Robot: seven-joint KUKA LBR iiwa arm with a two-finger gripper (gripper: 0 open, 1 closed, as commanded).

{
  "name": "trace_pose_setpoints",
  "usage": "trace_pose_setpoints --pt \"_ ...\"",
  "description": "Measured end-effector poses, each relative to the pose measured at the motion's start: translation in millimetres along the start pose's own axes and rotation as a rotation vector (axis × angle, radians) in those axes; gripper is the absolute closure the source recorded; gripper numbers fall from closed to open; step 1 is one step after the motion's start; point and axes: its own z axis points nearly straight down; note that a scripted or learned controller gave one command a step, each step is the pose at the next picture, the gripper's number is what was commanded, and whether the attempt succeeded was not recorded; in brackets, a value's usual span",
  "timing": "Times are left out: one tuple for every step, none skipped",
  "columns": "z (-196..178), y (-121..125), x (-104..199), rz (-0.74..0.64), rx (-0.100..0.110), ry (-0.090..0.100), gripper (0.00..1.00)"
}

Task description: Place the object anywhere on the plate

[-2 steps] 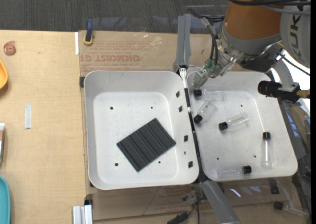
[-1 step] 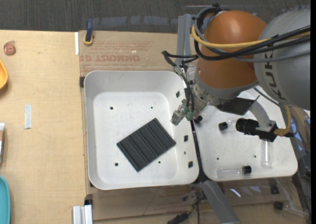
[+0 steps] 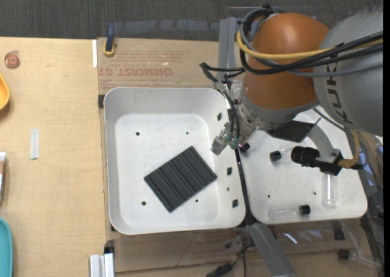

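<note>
In the left bin (image 3: pixel 113 166), a ribbed plate (image 3: pixel 181 178); right bin (image 3: pixel 268 187), clear tube (image 3: pixel 287 212).

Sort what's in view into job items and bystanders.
Job: dark ribbed plate, left bin; gripper by the bins' shared wall; capped clear tube, right bin, possibly the object.
Lying about: orange item, teal item, pale strip, on the bench at left.
</note>
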Motion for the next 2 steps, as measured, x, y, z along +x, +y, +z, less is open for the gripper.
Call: trace_pose_setpoints --pt "-8 0 -2 0.003 0.002 0.000 1.00" --pt "-5 34 -20 -0.400 -0.004 -0.003 1.00"
